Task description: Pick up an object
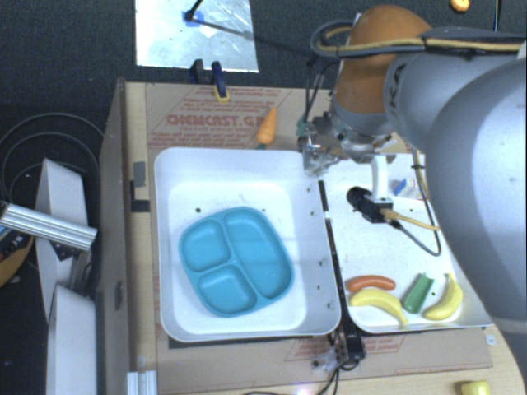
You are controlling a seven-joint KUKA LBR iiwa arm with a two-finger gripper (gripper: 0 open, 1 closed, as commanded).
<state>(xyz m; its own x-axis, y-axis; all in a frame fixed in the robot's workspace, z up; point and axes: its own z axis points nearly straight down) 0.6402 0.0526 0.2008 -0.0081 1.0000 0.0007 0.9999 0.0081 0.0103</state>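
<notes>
In the right bin, along the front wall, lie an orange sausage-shaped piece, a yellow banana, a green stick-like piece and a second banana. The left bin holds a blue divided plate. My gripper hangs at the back of the divider between the two bins, well away from the fruit at the front. The grey arm covers the right bin's back right part.
An orange carrot-like piece lies on the cardboard behind the left bin. A small blue item peeks out beside the arm in the right bin. Blue clamps sit at the cardboard's back edge.
</notes>
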